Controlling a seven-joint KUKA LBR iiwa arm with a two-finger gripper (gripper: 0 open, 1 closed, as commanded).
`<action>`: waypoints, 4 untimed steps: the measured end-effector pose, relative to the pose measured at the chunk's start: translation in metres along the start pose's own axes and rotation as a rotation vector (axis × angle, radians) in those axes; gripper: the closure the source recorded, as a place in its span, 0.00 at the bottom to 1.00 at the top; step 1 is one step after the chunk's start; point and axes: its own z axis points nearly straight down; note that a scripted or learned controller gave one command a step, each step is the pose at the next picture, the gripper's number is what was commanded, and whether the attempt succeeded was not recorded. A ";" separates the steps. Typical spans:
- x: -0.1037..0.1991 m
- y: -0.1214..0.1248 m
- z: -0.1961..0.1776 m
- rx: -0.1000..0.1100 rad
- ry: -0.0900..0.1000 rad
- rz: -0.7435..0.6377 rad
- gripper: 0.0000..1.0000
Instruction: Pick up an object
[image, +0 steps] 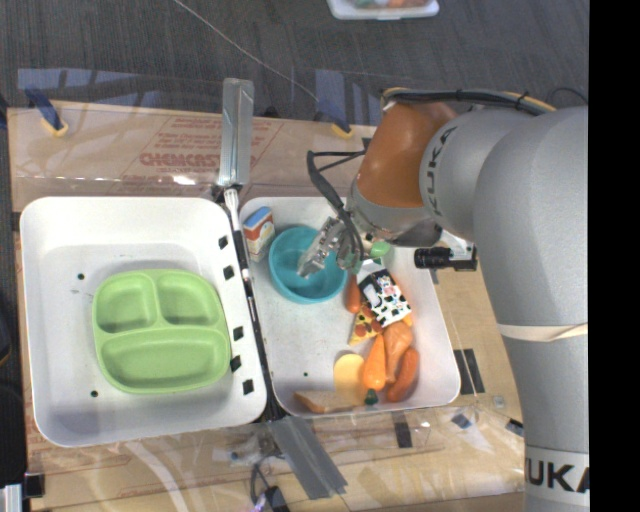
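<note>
Two bins sit side by side on the table (130, 150). The left bin (60, 230) has a tray (160, 330) with three parts lying in it. In the right bin (300, 340), a bowl (300, 275) sits near the back. A small carton (258, 228) stands just left of the bowl. The hand (328, 250) hangs over the bowl. A pile of toy food (385, 345) lies to the right and front of the bowl.
</note>
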 end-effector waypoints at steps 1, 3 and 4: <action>0.053 0.028 -0.090 -0.001 -0.001 0.244 1.00; 0.151 0.029 -0.086 0.009 0.008 1.148 1.00; 0.172 0.049 -0.086 0.011 0.009 1.353 1.00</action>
